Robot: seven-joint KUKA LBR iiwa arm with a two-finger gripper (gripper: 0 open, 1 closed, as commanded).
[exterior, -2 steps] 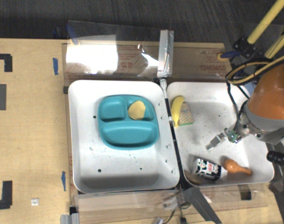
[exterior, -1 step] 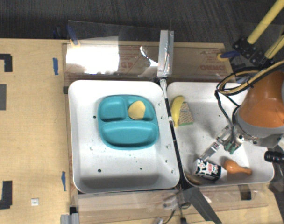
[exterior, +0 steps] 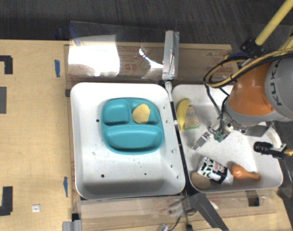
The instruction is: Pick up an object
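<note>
Gripper hovers low over the right bin, fingers slightly spread, nothing between them. Just up-left of it: yellow banana touching a speckled wedge-shaped sponge. Below it: black-and-white patterned box, with an orange-brown gourd-shaped toy just right of that. Far left, in the left bin: teal divided tray holding a yellow ball.

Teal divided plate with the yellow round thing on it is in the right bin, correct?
No. The camera view shows the teal divided plate, with the yellow round thing in its upper right compartment, in the left bin, not the right bin.
</note>
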